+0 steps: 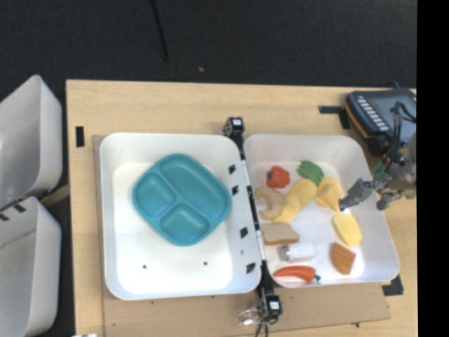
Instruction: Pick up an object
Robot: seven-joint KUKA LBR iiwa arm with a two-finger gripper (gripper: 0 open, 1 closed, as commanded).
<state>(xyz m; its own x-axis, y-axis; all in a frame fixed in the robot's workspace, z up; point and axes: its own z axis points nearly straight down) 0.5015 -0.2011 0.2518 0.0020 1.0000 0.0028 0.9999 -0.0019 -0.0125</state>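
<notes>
Tool (366, 194) open, over right bin (365, 161)

One fixed overhead camera — slanted down over both bins (242, 216)

The tool (370, 194) is dull grey metal with two slim dark-tipped fingers (351, 196), and thin dark cables loop above its body.

Even, fairly bright overhead light falls on the desk (175, 107), the white bins (119, 258) verge on overexposed with faint shadows, and the whole frame is soft and low-resolution.
</notes>
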